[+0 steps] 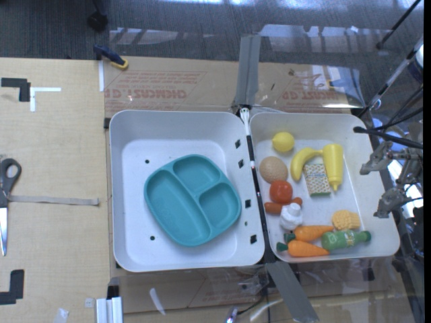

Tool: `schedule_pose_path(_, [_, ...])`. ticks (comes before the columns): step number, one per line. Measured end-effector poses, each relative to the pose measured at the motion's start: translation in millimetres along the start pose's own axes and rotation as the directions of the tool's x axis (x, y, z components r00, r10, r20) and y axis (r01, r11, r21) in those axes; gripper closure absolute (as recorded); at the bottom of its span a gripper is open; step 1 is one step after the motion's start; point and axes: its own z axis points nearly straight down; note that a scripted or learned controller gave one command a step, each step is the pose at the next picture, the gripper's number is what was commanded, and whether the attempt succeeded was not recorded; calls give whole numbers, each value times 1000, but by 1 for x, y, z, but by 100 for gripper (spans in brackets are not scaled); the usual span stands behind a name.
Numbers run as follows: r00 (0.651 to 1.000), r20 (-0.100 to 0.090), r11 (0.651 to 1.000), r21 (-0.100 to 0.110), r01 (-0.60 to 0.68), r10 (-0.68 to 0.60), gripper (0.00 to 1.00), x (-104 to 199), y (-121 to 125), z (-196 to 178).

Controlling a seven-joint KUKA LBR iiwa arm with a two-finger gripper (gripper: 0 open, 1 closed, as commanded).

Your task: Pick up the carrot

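Two orange carrots lie in the right bin near its front edge. One carrot lies just behind the other carrot. Both have their green tops pointing left. A green bottle rests on its side against their right ends. A small white toy sits just behind the carrots.
The right bin also holds a lemon, a banana, a yellow bottle, a tan egg shape, a tomato, a speckled block and a yellow waffle piece. A teal divided plate lies in the left bin. Metal clamps stand beyond the right bin's wall.
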Motion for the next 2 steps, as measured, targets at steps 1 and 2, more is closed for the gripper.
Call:
schedule_pose_path(1, [964, -1, 964, -1, 267, -267, 0, 2, -25, 119])
schedule_pose_path(2, [784, 0, 784, -3, 621, -621, 0, -8, -26, 192])
